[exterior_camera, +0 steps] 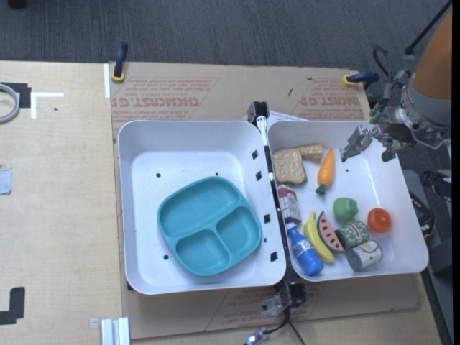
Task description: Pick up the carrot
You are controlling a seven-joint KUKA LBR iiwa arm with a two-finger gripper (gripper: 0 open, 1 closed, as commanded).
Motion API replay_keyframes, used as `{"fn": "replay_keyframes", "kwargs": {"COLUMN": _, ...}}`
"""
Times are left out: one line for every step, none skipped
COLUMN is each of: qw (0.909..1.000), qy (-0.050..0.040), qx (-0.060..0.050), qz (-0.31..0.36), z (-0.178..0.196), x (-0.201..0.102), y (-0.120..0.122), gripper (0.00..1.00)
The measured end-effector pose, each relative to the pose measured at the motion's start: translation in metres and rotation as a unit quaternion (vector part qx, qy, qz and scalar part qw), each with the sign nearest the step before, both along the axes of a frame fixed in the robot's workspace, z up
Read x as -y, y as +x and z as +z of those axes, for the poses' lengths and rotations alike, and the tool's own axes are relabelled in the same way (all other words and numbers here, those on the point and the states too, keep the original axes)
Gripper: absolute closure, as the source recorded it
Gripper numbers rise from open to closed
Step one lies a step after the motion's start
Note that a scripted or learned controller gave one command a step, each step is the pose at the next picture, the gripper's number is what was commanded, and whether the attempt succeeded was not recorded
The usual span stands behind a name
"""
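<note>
Cut off at the right edge: most of the arm. Pincer (371, 144) open and holding nothing, poised over the right bin's (402, 192) far rim. Readable upside down on the cardboard (165, 95): "CHEMCAST GP". In the right bin: carrot (326, 169) lying near the bread (290, 165), tomato (379, 220), cans. In the left bin (136, 192): teal divided plate (208, 225).
</note>
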State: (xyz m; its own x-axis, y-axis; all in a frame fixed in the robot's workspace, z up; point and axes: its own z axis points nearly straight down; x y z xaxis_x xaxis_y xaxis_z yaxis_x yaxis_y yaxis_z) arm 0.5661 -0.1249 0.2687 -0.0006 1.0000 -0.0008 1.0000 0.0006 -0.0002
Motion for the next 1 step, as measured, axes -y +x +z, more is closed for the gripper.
{"fn": "replay_keyframes", "kwargs": {"qw": 1.0000, "qy": -0.0001, "qx": 0.000, "qz": 0.000, "z": -0.0992, "x": -0.0180, "y": 0.0710, "gripper": 0.00}}
